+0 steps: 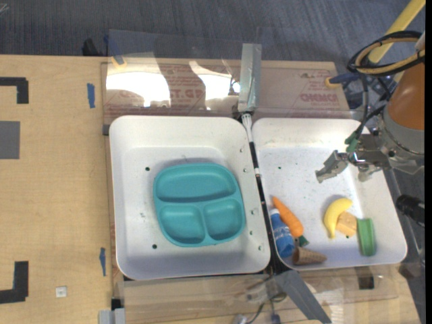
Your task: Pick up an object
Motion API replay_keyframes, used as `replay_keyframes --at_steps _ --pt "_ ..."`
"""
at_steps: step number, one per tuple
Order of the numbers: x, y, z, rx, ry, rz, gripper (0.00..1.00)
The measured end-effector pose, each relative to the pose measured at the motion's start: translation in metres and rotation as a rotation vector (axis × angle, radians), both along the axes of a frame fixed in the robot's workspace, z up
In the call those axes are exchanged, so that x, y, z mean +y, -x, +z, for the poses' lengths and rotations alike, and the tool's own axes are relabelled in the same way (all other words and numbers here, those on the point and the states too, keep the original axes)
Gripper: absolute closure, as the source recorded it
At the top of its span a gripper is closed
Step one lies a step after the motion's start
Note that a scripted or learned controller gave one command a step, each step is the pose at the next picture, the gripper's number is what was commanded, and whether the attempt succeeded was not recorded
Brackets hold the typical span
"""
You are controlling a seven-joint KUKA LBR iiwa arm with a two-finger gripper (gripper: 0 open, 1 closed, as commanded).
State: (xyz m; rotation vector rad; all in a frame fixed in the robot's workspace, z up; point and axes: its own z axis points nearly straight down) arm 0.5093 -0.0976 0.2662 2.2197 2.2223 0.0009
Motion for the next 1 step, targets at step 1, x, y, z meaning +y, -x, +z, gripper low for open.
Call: replay_keyframes --at_steps 1 --pt "0.0464 0.0273 -0.0797 0.007 -0.002 0.09 0.0"
